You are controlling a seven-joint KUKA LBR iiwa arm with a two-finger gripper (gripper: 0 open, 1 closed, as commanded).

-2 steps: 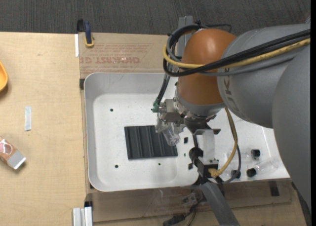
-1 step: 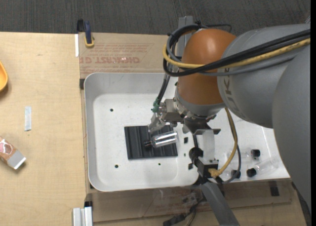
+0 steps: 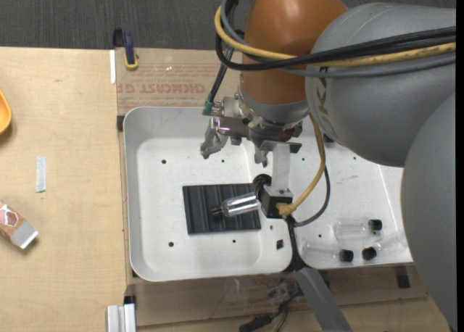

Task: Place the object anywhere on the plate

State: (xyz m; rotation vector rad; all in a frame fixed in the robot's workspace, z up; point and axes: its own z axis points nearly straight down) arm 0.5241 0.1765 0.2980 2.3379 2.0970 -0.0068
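Note:
A black ribbed rectangular plate (image 3: 203,211) lies flat on the floor of the left white bin (image 3: 156,178). A short silver cylinder with a dark end (image 3: 238,206) lies on its side on the plate's right half. My gripper (image 3: 236,151) hangs above the bin just behind the plate. Its two grey fingers (image 3: 210,143) are spread apart with nothing between them, so it stands open. A pale bracket with a black block (image 3: 278,191) reaches down from the wrist to the cylinder's right end. The arm's bulk hides the bin's back right part.
The right bin (image 3: 362,178) holds small clear pieces with black caps (image 3: 359,242) near its front. On the wooden bench to the left lie a white strip (image 3: 40,175), a wrapped item (image 3: 16,225) and an orange object (image 3: 3,113). A blue clamp (image 3: 127,48) stands behind the left bin.

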